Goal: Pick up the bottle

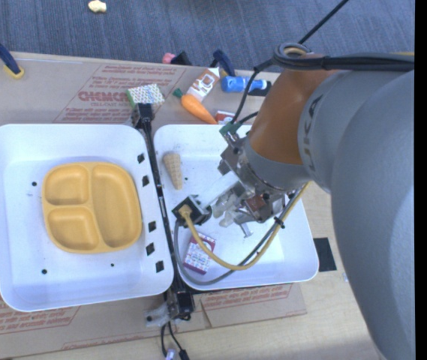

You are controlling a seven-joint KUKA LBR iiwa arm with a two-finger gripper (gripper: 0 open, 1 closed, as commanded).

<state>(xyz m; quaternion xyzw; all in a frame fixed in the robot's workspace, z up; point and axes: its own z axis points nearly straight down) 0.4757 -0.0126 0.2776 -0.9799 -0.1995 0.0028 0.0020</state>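
one bottle lying diagonal, cap upper right.

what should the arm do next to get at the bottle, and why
Probably raise the tool and carry it toward the top of the view. It sits low inside the right bin, not far from the cone, while the bottle lies on the cardboard beyond that bin's far rim, beside a carrot.

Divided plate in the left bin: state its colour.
Yellow; the divided plate shows plainly in the camera view.
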